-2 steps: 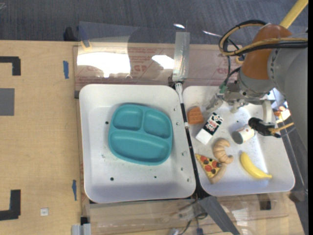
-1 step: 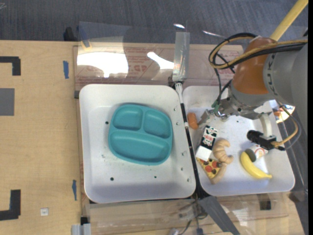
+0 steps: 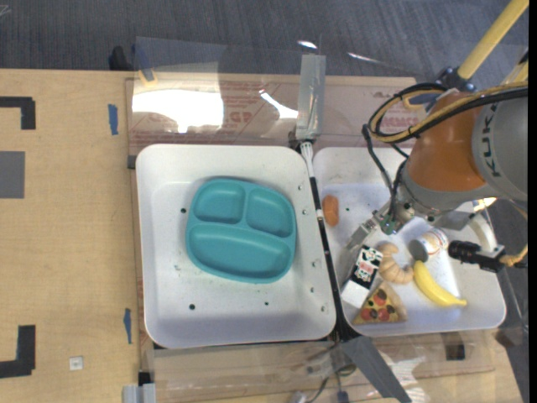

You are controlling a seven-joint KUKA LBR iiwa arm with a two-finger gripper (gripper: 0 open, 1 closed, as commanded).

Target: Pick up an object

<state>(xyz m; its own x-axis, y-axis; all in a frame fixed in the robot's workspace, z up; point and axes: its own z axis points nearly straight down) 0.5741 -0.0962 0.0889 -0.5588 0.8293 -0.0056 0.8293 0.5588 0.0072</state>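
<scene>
I see the gripper low in the right bin, and I cannot tell how it is set from this slanted view. Nothing shows clearly in its grasp. Just below it stands a small black-and-white carton, with a croissant-like pastry touching its right side. A pizza slice lies below those, near the front wall. A banana rests to the right, beside a pale round item. An orange piece lies near the divider. In the left bin I see a teal sectioned plate.
</scene>
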